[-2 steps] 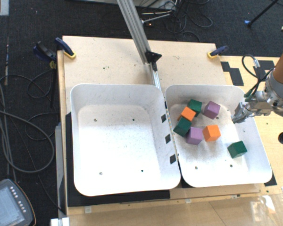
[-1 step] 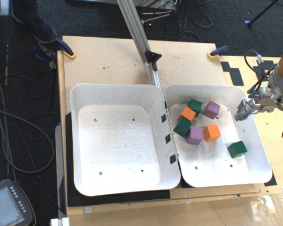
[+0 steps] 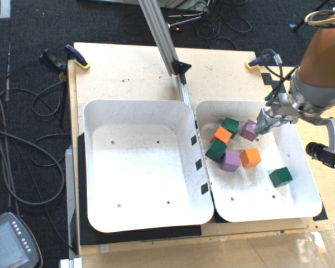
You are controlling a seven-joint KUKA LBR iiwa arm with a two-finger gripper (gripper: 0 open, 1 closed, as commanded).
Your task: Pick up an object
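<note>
While the gripper sits low in the right bin, right of centre in the frame, its tip touches a purple cube; whether it grips it I cannot tell. Judging by this, nothing is lifted yet. An orange cube and green cube crowd close to the left; another purple cube, orange cube and green cube lie lower.

The grey arm, orange-banded above its wrist, reaches in from the right and slants downward to the left, ending in the lowered gripper at its tip.
</note>
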